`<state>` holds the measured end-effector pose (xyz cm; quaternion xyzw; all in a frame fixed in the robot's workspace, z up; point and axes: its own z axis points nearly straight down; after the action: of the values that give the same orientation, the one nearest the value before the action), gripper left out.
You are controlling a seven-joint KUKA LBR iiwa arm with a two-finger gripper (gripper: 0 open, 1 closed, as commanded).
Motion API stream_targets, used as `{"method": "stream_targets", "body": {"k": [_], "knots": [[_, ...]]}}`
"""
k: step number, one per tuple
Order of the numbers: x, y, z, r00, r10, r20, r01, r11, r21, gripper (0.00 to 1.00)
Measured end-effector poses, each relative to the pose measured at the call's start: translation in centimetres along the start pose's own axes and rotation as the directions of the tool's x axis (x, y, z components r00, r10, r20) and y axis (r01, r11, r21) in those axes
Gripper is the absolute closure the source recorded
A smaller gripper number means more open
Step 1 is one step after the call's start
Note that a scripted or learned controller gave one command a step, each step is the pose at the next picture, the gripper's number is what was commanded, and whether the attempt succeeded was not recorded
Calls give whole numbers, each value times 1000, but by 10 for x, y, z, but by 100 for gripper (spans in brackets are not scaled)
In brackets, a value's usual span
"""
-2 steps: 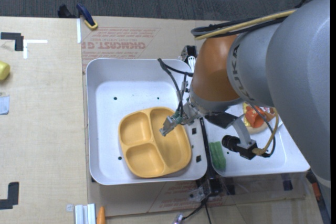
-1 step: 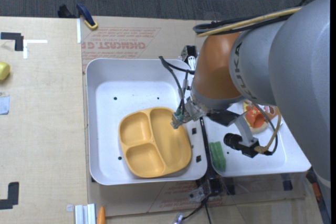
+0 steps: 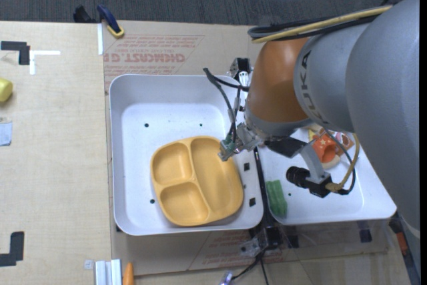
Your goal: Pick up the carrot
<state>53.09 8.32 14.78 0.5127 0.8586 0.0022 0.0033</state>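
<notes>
Logged two white bins side by side on a cardboard sheet [image 3: 153, 57] atop the bench [image 3: 53, 177].

Left bin [image 3: 133, 103]: held one yellow plate [image 3: 197, 180] with three compartments, nothing visible in any of them. Lay toward the bin's near right corner, right rim close to the wall shared with the other bin. Noted bare white floor along the far and left walls.

Right bin [image 3: 373, 200]: mostly covered by the grey arm [image 3: 373, 70] and its orange band [image 3: 280, 83]. Spotted the carrot [image 3: 325, 149] as an orange patch in the middle of this bin, partly hidden by the arm above it and by a tan cable looping beside it. Could not make out its full shape. Also marked a green object [image 3: 276, 199] lying along the bin's left wall near the near edge, well apart from the carrot. Saw a black fitting [image 3: 310, 180] hanging off the arm between the two.

Placed the gripper [image 3: 230, 147] low over the shared wall between the bins, tip just at the plate's right rim, away from the carrot. Could not tell whether released or clenched; saw nothing carried.

Outside the bins: yellow item [image 3: 4, 90] at the bench's left edge, blue and yellow clamp [image 3: 110, 21] at the cardboard's far left corner.
</notes>
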Motion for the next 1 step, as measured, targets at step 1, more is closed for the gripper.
{"method": "stream_targets", "body": {"k": [1], "knots": [[88, -13, 22, 956, -294, -6, 294, 956, 9, 100]]}}
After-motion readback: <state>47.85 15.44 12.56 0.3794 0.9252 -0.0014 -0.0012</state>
